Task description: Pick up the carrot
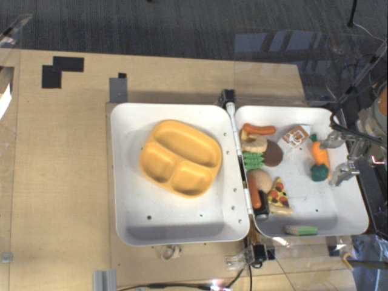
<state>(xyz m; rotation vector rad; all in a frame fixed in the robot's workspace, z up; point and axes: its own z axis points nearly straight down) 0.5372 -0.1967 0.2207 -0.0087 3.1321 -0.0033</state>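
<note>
The carrot (pixel 319 153) is a short orange toy with a dark green tuft at its near end. It lies in the right part of the right bin (pixel 303 206). My gripper (pixel 334 160) hangs at that bin's right rim, just right of the carrot. It is open, with one finger (pixel 331 142) level with the carrot's far end and the other level with the green tuft. Nothing is held between them.
The right bin also holds a sausage (pixel 259 129), a small brown-and-white box (pixel 295 137), a pizza slice (pixel 279 196), green beans (pixel 253 159), a dark round piece (pixel 273 154) and a green bar (pixel 301 230). A yellow divided plate (pixel 180 156) lies in the left bin (pixel 130 211).
</note>
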